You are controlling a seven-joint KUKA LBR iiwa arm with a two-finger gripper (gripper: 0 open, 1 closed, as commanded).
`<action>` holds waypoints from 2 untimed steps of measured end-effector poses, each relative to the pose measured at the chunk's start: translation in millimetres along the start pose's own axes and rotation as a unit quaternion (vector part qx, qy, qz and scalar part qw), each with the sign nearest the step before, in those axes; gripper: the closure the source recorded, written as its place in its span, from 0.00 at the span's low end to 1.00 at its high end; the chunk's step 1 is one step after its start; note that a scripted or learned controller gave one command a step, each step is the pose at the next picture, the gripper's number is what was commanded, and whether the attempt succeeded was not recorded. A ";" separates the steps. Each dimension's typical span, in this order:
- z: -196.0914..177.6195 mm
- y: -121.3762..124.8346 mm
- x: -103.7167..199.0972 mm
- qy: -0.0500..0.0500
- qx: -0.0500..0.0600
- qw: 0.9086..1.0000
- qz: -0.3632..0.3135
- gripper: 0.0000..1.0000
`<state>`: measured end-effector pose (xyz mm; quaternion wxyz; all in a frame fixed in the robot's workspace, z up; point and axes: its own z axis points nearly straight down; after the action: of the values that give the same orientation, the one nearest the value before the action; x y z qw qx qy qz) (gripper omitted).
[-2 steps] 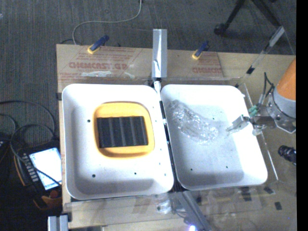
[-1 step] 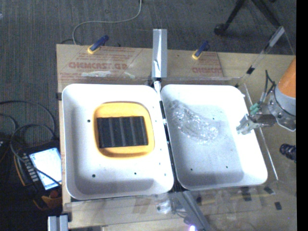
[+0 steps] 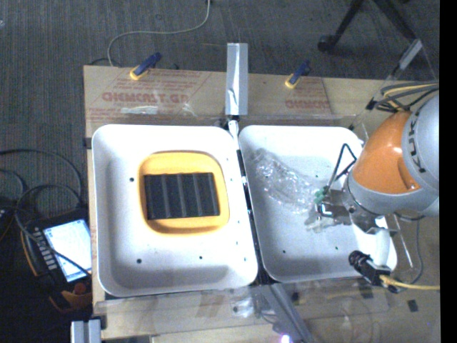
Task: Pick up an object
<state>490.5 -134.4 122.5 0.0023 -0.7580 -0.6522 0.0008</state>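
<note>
Gripper (image 3: 323, 211) low in right white bin (image 3: 300, 263), beside crumpled clear plastic piece (image 3: 280, 179); grip state can't tell. Yellow tray w/ black ribbed insert (image 3: 183, 193) in left bin (image 3: 114, 263).

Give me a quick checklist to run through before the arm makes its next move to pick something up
1. Target in reach: ok. A clear crumpled plastic piece lies in the right bin, near the gripper.
2. Gripper over the target: not ok, it sits at the plastic's right end.
3. Finger state: cannot tell.
4. Something already held: cannot tell.
5. Other object placed: ok. The yellow tray with a black grille rests flat in the left bin.
6. Cable clear of the bin: cannot tell; a black cable loops beside the wrist.
</note>
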 end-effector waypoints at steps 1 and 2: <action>-0.1 0.0 -0.4 0.000 0.000 1.000 0.000 0.00; -0.9 44.9 -1.3 0.000 -0.001 0.999 -0.037 0.00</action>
<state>534.7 -142.3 123.2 0.0011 -0.7333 -0.6799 0.0002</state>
